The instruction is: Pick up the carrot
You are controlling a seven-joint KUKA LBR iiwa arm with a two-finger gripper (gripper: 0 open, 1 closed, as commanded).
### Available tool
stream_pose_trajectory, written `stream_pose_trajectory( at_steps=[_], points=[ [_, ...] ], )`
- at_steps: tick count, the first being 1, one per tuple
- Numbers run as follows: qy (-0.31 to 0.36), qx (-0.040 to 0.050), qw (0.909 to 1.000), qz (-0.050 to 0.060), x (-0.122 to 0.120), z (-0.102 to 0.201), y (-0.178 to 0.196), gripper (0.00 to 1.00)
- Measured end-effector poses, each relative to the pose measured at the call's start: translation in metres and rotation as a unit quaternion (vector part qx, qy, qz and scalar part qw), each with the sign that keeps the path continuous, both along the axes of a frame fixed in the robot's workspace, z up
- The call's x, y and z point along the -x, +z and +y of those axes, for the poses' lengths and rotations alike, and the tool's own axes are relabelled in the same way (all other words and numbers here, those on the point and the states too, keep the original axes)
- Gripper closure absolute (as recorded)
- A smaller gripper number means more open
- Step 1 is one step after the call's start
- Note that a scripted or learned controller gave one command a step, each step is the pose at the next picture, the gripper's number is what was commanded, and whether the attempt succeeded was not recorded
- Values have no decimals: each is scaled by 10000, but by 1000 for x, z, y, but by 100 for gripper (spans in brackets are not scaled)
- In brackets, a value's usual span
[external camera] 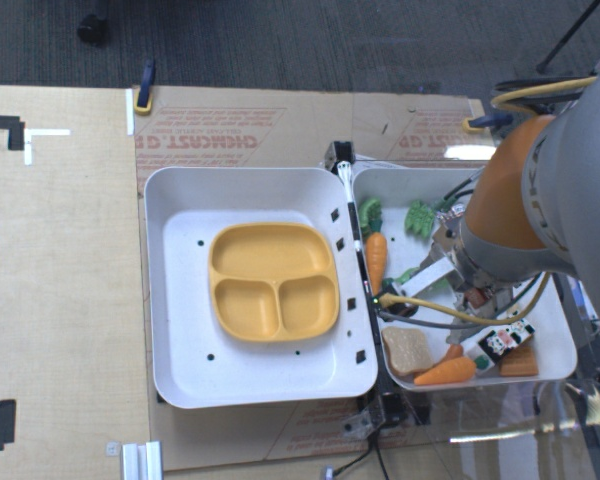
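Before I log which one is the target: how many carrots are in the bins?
2. One carrot lies along the right bin's left wall, green top toward the far side. Another carrot lies near the front edge beside the bread slice. The arm may hide more.

Yellow divided plate [274, 280] in left bin [170, 268]; bread slice [405, 349] right

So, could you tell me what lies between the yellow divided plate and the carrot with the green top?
In the camera view, between the yellow plate and the carrot lie bare white bin floor and the two bins' adjoining walls.
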State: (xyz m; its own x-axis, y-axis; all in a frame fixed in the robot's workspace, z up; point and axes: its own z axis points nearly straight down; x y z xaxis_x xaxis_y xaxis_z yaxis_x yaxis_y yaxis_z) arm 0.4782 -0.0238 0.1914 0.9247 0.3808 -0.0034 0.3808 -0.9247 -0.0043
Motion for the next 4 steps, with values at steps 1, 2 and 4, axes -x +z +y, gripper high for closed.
stream_pose_trajectory(
  at_steps=[1,2,4],
  points=[
    [-353,11,9994,-7,-20,38,42,0],
    [459,2,9989,-1,0,28,0,0],
    [935,1,9956,2,0,33,0,0]
  ],
)
